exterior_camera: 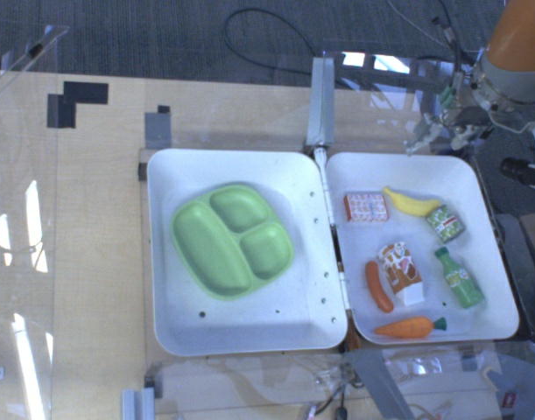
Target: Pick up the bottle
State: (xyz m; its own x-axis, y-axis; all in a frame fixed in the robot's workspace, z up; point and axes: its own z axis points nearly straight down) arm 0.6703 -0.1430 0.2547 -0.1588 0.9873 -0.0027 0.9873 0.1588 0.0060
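The green bottle [460, 278] lies in the right bin [490, 201] close to its right wall, cap pointing toward the far side, with a pale label around its middle. My gripper [444, 140] hangs above the far rim of the right bin, well beyond the bottle and a little to its left. Its fingers stand spread and open, with nothing between them. The orange band of the arm [519, 24] sits at the upper right.
Around the bottle lie a small green can [445, 224], a banana [411, 202], a red-and-white box [366, 206], a brown-and-white carton [400, 272], a red sausage [379, 285] and a carrot [410, 326]. A green divided plate [232, 239] lies in the left bin [171, 322].
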